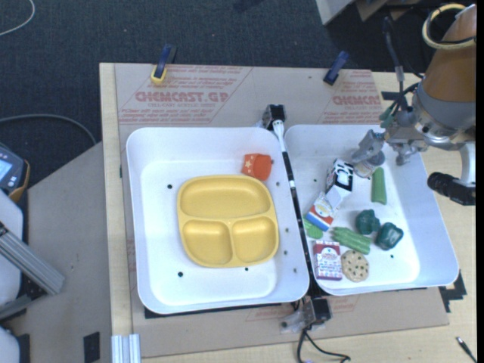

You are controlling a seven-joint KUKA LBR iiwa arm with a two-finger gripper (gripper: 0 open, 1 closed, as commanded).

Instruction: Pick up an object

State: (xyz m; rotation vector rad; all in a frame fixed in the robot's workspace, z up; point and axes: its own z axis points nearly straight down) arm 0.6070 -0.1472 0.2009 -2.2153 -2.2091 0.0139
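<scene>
Camera view: the gripper (372, 154) hangs over the right bin (431, 203), its fingers' state impossible to tell.

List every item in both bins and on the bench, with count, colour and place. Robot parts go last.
shallow plastic bins: 2, white, side by side on the bench
divided plastic plate: 1, yellow, left bin centre
small orange block: 1, left bin, beyond the plate
round cookie: 1, tan, right bin, near edge
red-and-white carton: 1, beside the cookie
green toy vegetables: about 5, right bin middle
spring clamps: 2, blue, bench's far edge
arm's gripper: 1, grey, above right bin's far part
</scene>
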